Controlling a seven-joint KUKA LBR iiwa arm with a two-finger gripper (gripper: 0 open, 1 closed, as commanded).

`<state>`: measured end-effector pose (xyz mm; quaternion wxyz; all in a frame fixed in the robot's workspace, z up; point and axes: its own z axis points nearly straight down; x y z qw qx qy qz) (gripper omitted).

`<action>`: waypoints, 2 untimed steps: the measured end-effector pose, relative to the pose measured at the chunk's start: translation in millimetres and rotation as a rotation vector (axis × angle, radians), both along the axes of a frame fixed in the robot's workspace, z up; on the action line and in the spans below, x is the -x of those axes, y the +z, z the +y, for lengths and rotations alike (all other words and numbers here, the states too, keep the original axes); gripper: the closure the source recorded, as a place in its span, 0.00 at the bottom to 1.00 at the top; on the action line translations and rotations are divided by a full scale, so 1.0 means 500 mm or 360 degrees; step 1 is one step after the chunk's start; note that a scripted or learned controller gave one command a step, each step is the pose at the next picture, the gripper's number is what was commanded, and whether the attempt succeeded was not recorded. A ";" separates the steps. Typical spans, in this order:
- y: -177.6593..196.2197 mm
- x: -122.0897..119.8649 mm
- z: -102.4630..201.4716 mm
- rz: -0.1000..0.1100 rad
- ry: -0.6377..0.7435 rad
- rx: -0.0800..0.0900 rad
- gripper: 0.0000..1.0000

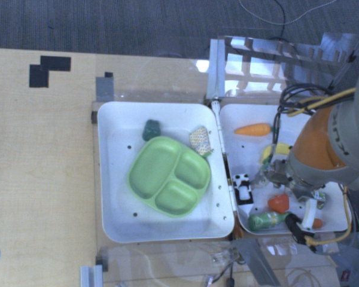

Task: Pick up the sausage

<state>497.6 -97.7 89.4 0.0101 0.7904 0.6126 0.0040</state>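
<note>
Here your gripper [294, 191] hovers over the right bin [341, 220]; whether it holds anything, you cannot tell.

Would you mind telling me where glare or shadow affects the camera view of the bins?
In the camera view, bright glare washes out the clear panel behind the right bin; the arm casts soft shadow over that bin's items; the green plate in the left bin is evenly lit and fairly sharp.
</note>
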 end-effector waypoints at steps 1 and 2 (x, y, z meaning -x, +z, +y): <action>0.015 -0.005 0.005 0.0002 0.0015 -0.0008 1.00; 0.186 -0.032 0.156 0.0032 0.0569 -0.0012 1.00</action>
